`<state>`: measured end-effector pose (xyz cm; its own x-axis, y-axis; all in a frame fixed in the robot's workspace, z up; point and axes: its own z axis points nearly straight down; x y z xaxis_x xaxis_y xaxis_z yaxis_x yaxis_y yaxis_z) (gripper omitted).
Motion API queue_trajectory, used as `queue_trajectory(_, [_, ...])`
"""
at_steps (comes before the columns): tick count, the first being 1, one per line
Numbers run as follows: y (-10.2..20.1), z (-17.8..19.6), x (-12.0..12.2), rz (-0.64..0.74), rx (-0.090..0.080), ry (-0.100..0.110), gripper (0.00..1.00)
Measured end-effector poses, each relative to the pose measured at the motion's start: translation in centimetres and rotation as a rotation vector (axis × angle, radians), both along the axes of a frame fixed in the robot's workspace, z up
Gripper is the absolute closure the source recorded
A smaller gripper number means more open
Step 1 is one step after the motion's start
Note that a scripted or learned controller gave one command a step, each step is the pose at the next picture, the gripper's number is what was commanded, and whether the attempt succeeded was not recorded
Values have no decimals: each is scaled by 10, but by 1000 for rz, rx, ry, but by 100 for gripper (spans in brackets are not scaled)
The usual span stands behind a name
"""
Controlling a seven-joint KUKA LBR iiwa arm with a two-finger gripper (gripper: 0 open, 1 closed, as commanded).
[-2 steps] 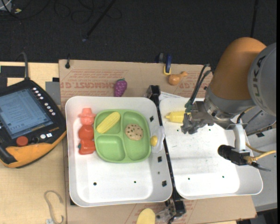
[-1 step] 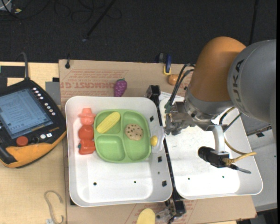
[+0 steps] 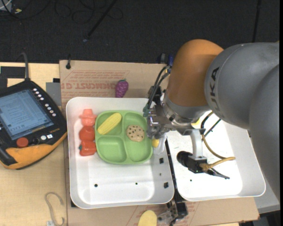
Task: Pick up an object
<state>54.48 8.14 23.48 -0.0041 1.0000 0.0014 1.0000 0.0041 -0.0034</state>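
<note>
Hovering over the left bin's (image 3: 85, 187) right edge, fingers (image 3: 155, 138) state unclear, cookie (image 3: 135, 133) just left.

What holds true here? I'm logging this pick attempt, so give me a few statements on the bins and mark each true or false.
1. The green plate lies in the left bin. True.
2. A cookie sits in one of the plate's compartments. True.
3. The corn lies in the right bin. False: it is on the green plate.
4. The red figure stands on the tablet. False: it lies in the left bin, beside the plate.
5. A purple object lies on the cardboard behind the bins. True.
</note>
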Motion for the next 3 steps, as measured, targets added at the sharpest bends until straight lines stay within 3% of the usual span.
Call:
queue_trajectory(1, [16, 2, 6, -4, -1, -1, 100])
queue_trajectory(2, [19, -18, 4, -5, -3, 3, 100])
queue_trajectory(3, [14, 3, 4, -4, -1, -2, 100])
